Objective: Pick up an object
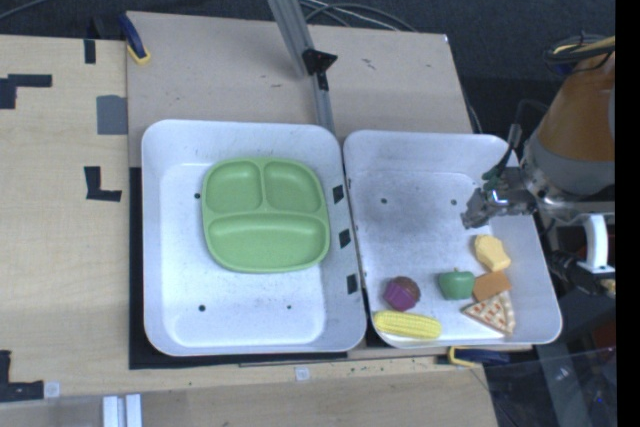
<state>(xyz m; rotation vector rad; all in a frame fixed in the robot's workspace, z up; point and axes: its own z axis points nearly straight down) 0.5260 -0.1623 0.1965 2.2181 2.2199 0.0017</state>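
Currently your gripper [482, 207] sits over the right bin [420, 165] at about 3 o'clock of its floor, just above the yellow block [491, 251]; whether anything is gripped, you cannot tell. Along the bin's 5 to 6 o'clock edge lie a corn cob [407, 324], purple fruit [402, 292], green piece [456, 284], orange piece [490, 285] and pizza slice [491, 314]. The left bin [170, 245] carries a green divided plate [266, 215], centred toward 12 o'clock.

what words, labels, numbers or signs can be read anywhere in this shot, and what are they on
None: no readable text stands anywhere.
The green divided plate, the left bin, the right bin and the toy foods, such as the corn and pizza slice, bear no print.
The dark tape marks on the bench are plain shapes, not letters.
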